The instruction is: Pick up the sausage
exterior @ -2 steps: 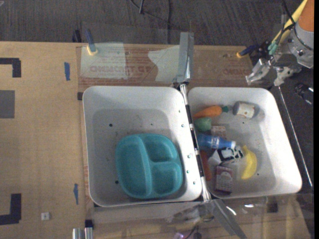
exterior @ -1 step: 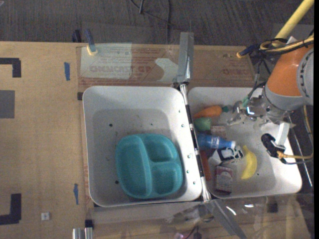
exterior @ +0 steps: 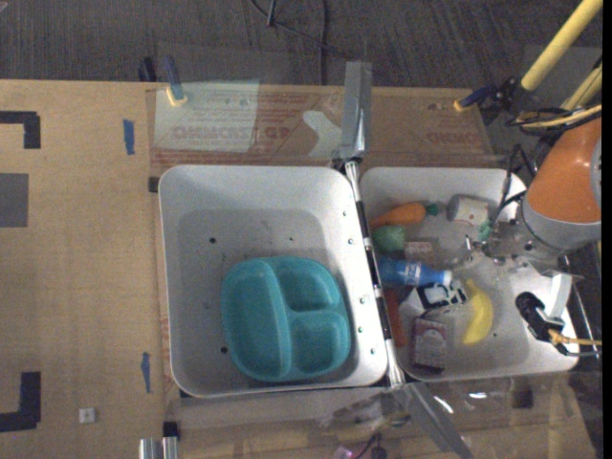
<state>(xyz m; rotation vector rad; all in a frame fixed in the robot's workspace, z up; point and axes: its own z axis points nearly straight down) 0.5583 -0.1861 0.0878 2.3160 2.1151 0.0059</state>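
1. The sausage [exterior: 391, 314] seems to be the thin reddish-brown piece lying lengthwise against the left wall of the right bin [exterior: 512, 347], in that bin's near-left part. Only a narrow strip of it shows, so I am not certain of it.
2. The gripper [exterior: 486, 247] hangs over the middle of the same bin, at the end of the arm [exterior: 564, 194] that comes in from the right. The view does not show whether it is open or closed, and nothing can be seen in its grasp.
3. The sausage is well apart from the gripper, to its left and nearer the front of the bin. A blue bottle [exterior: 409, 274] lies on its side between them, with its blue end just above the top of the sausage.
4. A small dark box [exterior: 431, 341] lies just to the right of the sausage, and a banana [exterior: 478, 317] lies beyond that box. A carrot [exterior: 405, 213] lies near the bin's far-left corner.
5. The left bin [exterior: 253, 199] holds a teal divided plate [exterior: 284, 316].
6. Writing: the cardboard sheet [exterior: 287, 122] behind the bins carries pale printed lettering that looks reversed and cannot be read. The labels on the bottle and the box are too small and blurred to make out.
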